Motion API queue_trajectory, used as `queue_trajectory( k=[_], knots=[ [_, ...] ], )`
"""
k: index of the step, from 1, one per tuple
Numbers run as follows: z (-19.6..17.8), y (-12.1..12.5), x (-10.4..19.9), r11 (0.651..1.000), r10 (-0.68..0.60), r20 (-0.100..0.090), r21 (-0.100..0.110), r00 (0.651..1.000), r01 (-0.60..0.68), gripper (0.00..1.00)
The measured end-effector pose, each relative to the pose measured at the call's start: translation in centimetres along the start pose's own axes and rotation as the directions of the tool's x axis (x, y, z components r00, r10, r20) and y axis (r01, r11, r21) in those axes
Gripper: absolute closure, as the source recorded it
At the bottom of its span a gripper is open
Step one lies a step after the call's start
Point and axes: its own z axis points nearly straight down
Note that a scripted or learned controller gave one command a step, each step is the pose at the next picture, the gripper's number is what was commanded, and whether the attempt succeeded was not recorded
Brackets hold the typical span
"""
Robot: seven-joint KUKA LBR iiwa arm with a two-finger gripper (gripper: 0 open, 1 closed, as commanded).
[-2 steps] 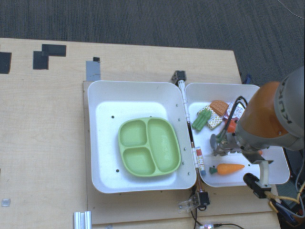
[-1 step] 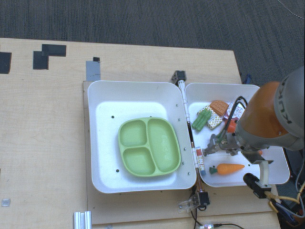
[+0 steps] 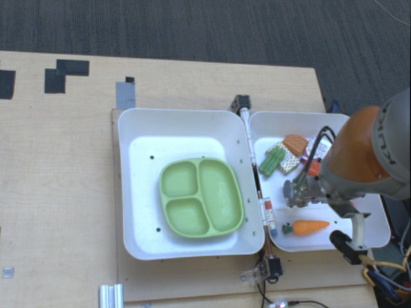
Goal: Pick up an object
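Note:
My gripper [image 3: 295, 195] hangs low over the middle of the right bin [image 3: 380, 235], with the grey arm and its orange band coming in from the right. An orange toy carrot [image 3: 309, 227] lies on the bin floor just in front of the gripper, apart from it. Behind the gripper lie a green knobbly toy [image 3: 271, 160], a pale speckled block [image 3: 289, 164] and an orange-brown toy [image 3: 296, 144]. A white and pink striped item [image 3: 318, 148] is partly hidden by the arm. Nothing shows between the gripper's fingers.
The left bin [image 3: 138, 172] holds a light green plate [image 3: 201, 197] with three compartments. A divider rail [image 3: 255, 172] runs between the two bins. Wooden bench surface stretches away to the left, with dark floor beyond its far edge.

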Motion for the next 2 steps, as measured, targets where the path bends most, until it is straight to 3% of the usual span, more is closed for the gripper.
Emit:
queue_trajectory(
  k=[1,2],
  knots=[
    [0.0,0.0,0.0,1.000,0.000,0.000,0.000,1.000,0.000,0.00],
    [2.1,-0.4,-0.2,1.000,0.004,0.001,0.008,1.000,-0.004,0.00]
  ],
)
